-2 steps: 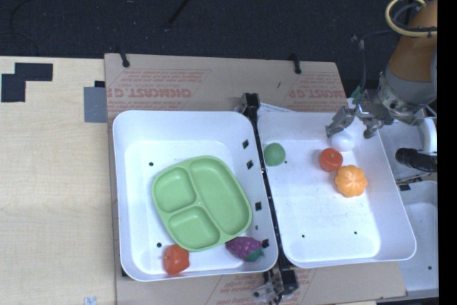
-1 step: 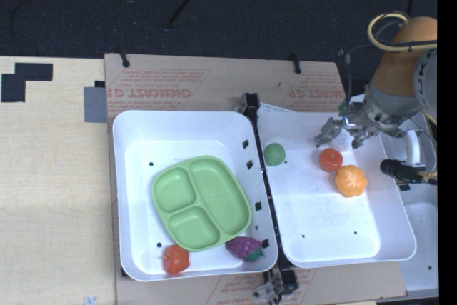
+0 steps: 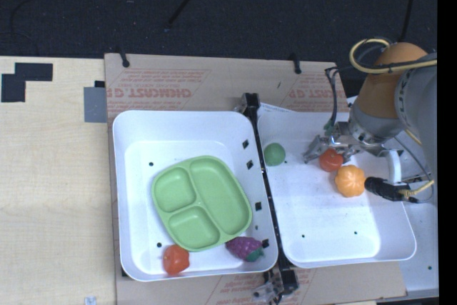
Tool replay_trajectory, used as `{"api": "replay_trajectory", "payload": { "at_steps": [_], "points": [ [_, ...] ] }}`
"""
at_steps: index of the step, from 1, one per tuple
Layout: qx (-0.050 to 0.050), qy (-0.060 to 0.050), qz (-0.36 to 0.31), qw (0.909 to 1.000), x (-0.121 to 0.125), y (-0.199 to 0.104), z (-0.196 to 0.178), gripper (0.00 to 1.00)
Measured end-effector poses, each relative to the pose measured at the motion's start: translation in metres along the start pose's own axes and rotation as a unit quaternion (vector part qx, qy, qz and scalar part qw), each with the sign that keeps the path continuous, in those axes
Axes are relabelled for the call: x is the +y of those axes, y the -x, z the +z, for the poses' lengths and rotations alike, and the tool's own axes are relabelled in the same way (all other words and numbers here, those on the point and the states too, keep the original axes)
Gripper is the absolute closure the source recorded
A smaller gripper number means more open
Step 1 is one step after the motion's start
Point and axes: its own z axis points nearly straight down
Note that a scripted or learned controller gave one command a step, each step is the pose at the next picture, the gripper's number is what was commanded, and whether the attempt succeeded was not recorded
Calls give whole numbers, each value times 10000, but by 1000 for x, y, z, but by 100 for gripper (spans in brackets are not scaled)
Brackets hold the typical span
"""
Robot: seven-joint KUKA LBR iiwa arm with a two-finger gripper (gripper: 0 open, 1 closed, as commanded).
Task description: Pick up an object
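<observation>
The arm (image 3: 400,93) reached in from the right side and its pincer (image 3: 330,151) was low inside the right bin (image 3: 343,239), near the far wall of it. The metal fingers (image 3: 314,151) pointed to the left and seemed to stand a little apart, but if they were really open or closed I cannot tell. A small red object (image 3: 330,160) lay directly at the fingertips, touching them or almost touching; it was not clear that the fingers had it between them. Just beside it, to the right and a bit nearer to the camera, lay an orange fruit (image 3: 349,181), like a small pumpkin or tangerine. A green ball (image 3: 274,153) rested near the left wall of the same bin, apart from the pincer.

The left bin (image 3: 136,146) carried a light green plate (image 3: 201,203) with three compartments, lying a little turned. Near the front wall of this bin there was a red-orange fruit (image 3: 175,258) at the plate's left corner, and a purple bunch of grapes (image 3: 245,248) at the right corner, touching the edge of the plate. Both bins stood on a brown cardboard sheet (image 3: 178,86), which lay on the light wooden surface (image 3: 50,189).
</observation>
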Motion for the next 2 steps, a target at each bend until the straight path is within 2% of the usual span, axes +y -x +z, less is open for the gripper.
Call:
{"api": "replay_trajectory", "payload": {
  "at_steps": [1, 2],
  "points": [
    [-7, 23, -1, 10000, 0, 0, -1, 0],
    [-12, 43, -5, 10000, 1, 0, -13, 100]
  ]
}}
